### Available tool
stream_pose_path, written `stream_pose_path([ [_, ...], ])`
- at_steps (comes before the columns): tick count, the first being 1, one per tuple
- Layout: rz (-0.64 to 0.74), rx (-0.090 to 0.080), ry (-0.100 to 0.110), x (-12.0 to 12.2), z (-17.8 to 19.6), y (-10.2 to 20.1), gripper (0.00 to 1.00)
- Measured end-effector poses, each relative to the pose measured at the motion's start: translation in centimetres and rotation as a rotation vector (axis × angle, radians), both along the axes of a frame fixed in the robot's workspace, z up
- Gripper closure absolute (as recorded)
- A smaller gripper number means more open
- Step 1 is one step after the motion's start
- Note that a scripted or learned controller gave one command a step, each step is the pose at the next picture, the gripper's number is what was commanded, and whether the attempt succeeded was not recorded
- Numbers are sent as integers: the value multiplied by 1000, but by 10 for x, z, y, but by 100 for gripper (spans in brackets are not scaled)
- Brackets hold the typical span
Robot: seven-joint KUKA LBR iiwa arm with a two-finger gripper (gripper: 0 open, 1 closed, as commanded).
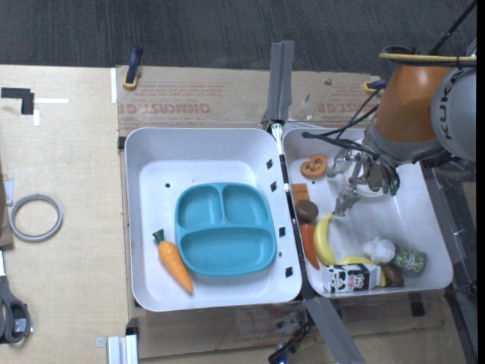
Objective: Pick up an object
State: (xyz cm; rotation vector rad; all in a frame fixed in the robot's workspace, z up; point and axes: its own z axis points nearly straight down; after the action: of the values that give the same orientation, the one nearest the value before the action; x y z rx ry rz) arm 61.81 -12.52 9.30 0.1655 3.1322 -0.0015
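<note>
My gripper (pixel 346 200) hangs low over the middle of the right bin (pixel 438 226), under the orange-banded wrist (pixel 409 105). Just below its tip lies a yellow banana (pixel 324 240). A pretzel (pixel 313 166) sits to its upper left. A brown block (pixel 301 192) and a dark round piece (pixel 307 211) lie along the bin's left wall, with a red chili (pixel 308 249) below them. At the front of the bin are a cow-print milk carton (pixel 350 278), a white crumpled object (pixel 379 248) and a small green-labelled bottle (pixel 408 261). I see nothing in the gripper.
The left bin (pixel 144 196) holds a teal divided plate (pixel 224 228) and an orange carrot (pixel 174 264). On the bench to the left lie a grey tape ring (pixel 34 217) and scissors (pixel 14 318). A grey divider post (pixel 280 82) stands between the bins at the back.
</note>
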Motion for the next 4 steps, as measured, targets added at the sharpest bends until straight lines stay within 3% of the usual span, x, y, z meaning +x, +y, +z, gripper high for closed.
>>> stream_pose_path([
  [1, -36, 1, 3, -78, -1, 16, 0],
  [2, -104, 1, 1, -7, 0, 14, 0],
  [3, -88, 1, 3, -82, -1, 25, 0],
  [4, -246, 1, 2, 25, 0, 5, 0],
])
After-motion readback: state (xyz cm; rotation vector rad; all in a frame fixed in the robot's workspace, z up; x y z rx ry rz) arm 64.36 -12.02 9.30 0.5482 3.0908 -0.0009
